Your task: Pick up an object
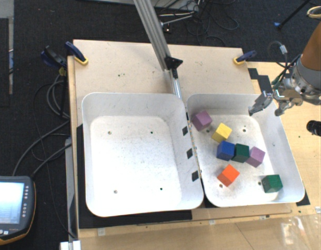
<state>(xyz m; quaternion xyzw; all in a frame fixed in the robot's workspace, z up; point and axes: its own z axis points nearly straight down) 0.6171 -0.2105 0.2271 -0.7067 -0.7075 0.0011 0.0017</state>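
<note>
The gripper (268,105) hangs spread open and empty over the right bin (285,145)'s far right rim, with the yellow cube (221,132) lying down-left of it inside that bin, well apart.

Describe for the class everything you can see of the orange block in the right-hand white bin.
The small orange cube-shaped block looks solid and matte, perhaps foam or painted wood, with a brighter top face and darker, redder sides. It sits flat on the floor of the right-hand shallow white bin, turned cornerwise to the bin's walls, in the part nearer the camera. It stands just below the blue cube, apart from it as far as the view shows, and nothing rests on it.
</note>
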